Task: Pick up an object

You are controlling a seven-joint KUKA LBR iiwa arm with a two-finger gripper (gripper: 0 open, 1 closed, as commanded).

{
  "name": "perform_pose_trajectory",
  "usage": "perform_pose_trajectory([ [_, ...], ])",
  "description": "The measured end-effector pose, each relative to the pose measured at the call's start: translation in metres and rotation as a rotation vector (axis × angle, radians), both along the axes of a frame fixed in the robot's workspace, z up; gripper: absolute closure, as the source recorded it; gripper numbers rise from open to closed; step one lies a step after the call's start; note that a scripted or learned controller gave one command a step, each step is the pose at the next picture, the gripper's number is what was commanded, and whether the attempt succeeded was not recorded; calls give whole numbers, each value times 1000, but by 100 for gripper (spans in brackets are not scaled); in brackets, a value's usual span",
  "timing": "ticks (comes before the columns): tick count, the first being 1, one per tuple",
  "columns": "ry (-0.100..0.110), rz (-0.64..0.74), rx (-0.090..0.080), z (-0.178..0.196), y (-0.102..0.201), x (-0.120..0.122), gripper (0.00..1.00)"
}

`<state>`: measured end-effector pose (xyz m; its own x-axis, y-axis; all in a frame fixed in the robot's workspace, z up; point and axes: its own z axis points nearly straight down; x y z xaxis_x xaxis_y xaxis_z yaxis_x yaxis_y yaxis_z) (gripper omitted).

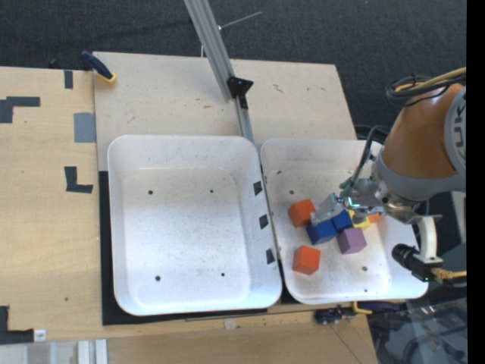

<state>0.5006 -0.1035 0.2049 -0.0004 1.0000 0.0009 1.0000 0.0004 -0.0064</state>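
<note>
Fingers' state cannot be told; gripper [339, 205] poised over blue block [327, 227], cluster mid right bin [318, 298], purple block [352, 240] touching toward right edge.

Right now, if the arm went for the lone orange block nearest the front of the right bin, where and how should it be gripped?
Grip the lone orange block across two opposite flat side faces, coming straight down from above. It sits apart from the cluster of blue block, purple block and the other orange block, with bare bin floor on every side, so there is likely room for the gripper around it.
</note>
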Motion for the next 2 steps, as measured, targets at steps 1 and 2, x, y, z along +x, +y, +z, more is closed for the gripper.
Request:
perform_pose_trajectory([
  [1, -4, 1, 0, 2, 0, 1, 0],
  [2, 2, -1, 0, -60, -5, -6, 0],
])
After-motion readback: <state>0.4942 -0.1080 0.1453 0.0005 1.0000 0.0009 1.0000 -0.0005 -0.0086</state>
